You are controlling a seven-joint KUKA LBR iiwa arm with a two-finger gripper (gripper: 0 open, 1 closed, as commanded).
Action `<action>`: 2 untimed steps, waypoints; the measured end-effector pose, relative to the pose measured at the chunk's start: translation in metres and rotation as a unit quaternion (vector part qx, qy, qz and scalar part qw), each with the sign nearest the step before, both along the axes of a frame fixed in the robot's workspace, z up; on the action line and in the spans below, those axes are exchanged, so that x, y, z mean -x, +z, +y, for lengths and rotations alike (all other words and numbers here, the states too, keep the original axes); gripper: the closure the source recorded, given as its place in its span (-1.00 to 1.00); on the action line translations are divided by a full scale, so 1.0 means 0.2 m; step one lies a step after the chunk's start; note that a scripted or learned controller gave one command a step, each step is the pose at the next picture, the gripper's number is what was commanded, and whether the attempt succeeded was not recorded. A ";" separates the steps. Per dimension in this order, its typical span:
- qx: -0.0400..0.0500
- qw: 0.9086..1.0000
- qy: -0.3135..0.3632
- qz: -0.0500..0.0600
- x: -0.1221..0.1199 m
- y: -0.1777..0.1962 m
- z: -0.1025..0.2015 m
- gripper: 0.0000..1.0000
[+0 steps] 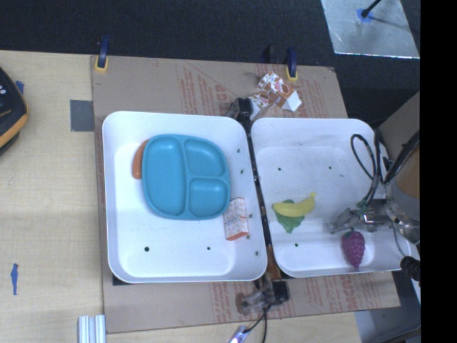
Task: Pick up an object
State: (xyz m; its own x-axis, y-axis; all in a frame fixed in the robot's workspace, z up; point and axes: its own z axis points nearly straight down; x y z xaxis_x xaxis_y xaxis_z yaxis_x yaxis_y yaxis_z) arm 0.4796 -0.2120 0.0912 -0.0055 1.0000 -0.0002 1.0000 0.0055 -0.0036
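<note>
- Starting at the left bin (121,263), a blue divided plate (187,176) lies flat near its far-left part, covering most of an orange sausage-like piece (137,161) that peeks out at the plate's left edge. The plate looks like stiff, smooth plastic, wide and low, so a two-finger pinch would need its rim; I judge it a poor pick.
- Beside the plate's near-right corner, close to the left bin's right wall, rests a small printed packet (236,219). It looks light and thin, likely to slide unless taken across its narrow width.
- Crossing into the right bin (314,128), a yellow toy banana (295,207) sits on a green leafy toy (289,222), near the bin's middle. Both seem light; the banana's curved middle offers the best hold.
- Toward the right bin's near-right corner lies a purple toy grape bunch (353,247), knobbly and probably soft plastic, easy to squeeze across its widest part.
- Just above the grapes hangs the pincer (348,221), apparently spread, with nothing between its tips. The grapes look like the nearest candidate.
</note>
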 end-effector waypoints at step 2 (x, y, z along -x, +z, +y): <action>0.001 1.000 0.000 -0.002 -0.38 1.04 0.00 -1.00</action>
State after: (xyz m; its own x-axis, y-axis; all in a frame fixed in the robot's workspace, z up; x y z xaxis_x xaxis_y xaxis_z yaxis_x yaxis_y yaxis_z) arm 0.5552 -0.2123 0.2988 -0.0051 1.0000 -0.0014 1.0000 0.0051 0.0000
